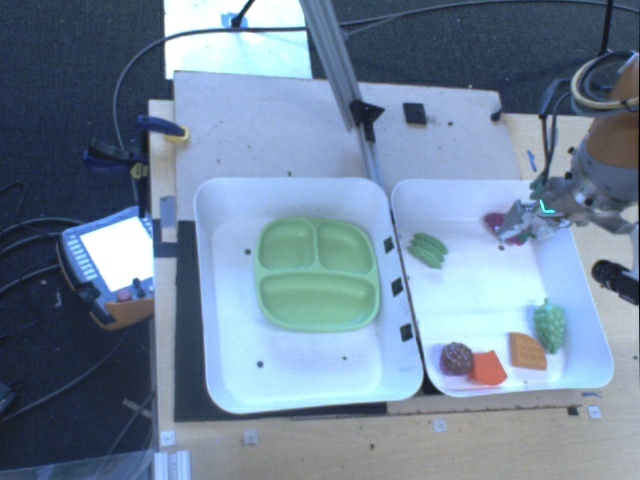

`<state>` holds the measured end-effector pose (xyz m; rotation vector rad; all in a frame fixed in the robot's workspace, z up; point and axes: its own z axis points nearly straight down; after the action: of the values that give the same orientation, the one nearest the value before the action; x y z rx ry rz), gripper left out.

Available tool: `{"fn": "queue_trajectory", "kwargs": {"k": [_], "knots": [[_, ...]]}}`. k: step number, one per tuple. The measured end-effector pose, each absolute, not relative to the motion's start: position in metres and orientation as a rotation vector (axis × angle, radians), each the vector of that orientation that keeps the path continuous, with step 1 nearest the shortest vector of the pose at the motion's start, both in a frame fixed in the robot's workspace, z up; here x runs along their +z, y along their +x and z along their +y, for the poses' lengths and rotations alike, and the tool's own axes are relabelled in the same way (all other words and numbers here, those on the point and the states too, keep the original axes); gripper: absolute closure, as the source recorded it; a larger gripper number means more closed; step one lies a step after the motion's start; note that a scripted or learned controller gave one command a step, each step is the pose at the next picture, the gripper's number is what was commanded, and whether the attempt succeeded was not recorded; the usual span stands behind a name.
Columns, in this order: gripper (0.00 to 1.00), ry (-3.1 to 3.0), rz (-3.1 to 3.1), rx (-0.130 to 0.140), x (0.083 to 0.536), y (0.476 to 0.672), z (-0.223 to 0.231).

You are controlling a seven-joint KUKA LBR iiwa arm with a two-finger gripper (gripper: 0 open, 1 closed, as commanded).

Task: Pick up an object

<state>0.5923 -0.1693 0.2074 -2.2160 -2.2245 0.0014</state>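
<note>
Along the right white bin's [590, 368] near edge lie a brown round toy [457, 358], orange wedge [488, 368], waffle piece [527, 351] and green grape bunch [549, 324], while farther back the gripper [520, 224] pinches a dark red object [497, 222].

Well away from the claw [520, 224], toward the view's left, a green divided plate [318, 273] lies flat in the left white bin [225, 368], three compartments facing up. Farther out the same way, past the table [300, 128] edge, a handheld control pendant [108, 268] with a lit screen rests on the dark carpet [60, 68] among black cables [125, 78]. Up and left of the claw, a small black block [415, 114] sits on the table's pale board. Just beside it, a grey pole [335, 48] slants down to a black bracket [365, 113]. A blue and yellow clamp [165, 128] grips the table's far left edge.
</note>
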Motion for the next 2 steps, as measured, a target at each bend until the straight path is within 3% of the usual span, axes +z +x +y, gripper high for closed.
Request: {"fn": "queue_trajectory", "kwargs": {"k": [1, 2], "knots": [[0.00, -2.217, -2.227, -0.002, 0.209, 0.593, -0.169], [0.00, -2.218, -2.222, 0.003, 0.146, 0.591, -0.170]]}}
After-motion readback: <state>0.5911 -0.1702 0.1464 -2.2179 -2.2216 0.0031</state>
